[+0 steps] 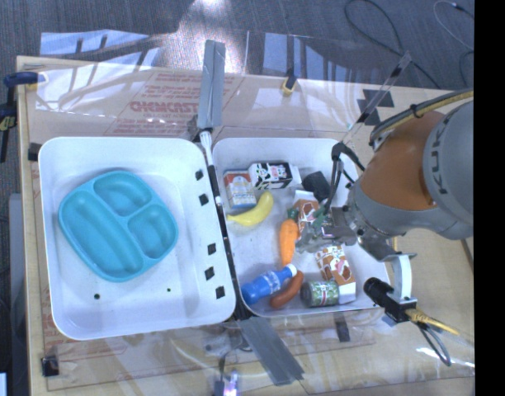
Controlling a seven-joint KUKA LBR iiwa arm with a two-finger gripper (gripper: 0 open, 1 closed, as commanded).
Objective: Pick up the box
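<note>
Clutter fills the right bin (236,162): a banana (252,212), a carrot (287,238), a blue bottle (267,285), a can (320,294) and small cartons. The box (272,174), black and white, lies near the far wall. The pincer (318,225) sits low among the things beside the carrot; its wrist hides it, so I cannot tell how it stands. The left bin (71,151) holds a blue plate (116,223).

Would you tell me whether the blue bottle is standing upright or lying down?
Lying down: the blue bottle rests on its side in the right bin, beside the carrot.
</note>
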